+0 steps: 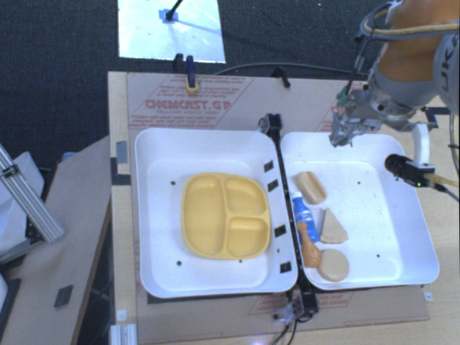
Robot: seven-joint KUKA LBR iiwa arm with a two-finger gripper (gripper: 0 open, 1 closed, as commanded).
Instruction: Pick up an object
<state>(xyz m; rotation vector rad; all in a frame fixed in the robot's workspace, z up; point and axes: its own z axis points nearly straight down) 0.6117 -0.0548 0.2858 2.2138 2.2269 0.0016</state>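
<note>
My gripper [343,138] hangs over the far edge of the right bin [402,214], well above its floor, with nothing seen between its fingers. In that bin's left part lie a tan bread roll [311,187], a wedge-shaped sandwich piece [332,227], a round beige cookie [333,265], a blue and white tube [302,211] and an orange carrot-like piece [310,249]. All of these lie nearer the camera and to the left of the gripper.
The left bin [158,171] holds a yellow divided plate [226,215]. A black divider with clips [280,192] runs between the two bins. Cardboard [187,99] lies under the bins at the back.
</note>
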